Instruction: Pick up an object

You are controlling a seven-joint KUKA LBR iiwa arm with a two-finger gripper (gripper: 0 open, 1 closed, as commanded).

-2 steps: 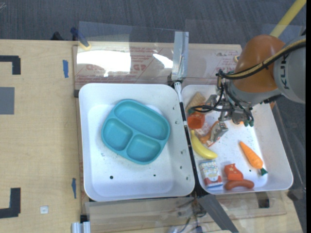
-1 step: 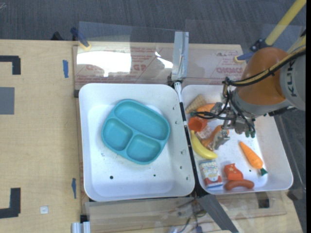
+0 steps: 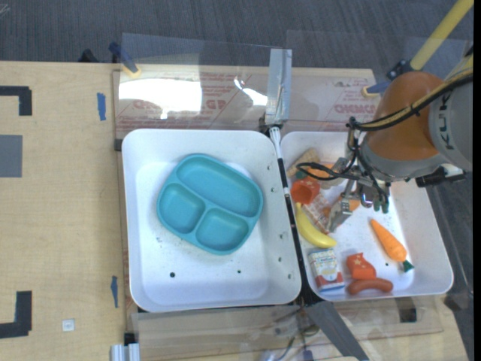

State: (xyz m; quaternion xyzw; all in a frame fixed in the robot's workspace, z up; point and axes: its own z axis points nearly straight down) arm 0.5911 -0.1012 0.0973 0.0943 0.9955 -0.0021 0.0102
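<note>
A teal plastic divided plate (image 3: 211, 204) with three compartments lies tilted in the left shallow white bin (image 3: 150, 277). Behind both bins stands a clear plastic sheet (image 3: 195, 89) catching glare, held by blue tape pieces (image 3: 101, 105). The pale wooden bench top (image 3: 52, 224) carries black corner marks (image 3: 19, 100) and what may be a grey square.

The arm (image 3: 440, 122) is a chunky grey thing with a fat orange band right above the wrist; dark lettering on the grey shell, cut off at the frame edge; black cables loop over the orange part and run toward the gripper (image 3: 347, 201); the tool end is dark metal, pretty cluttered with small fittings.
</note>
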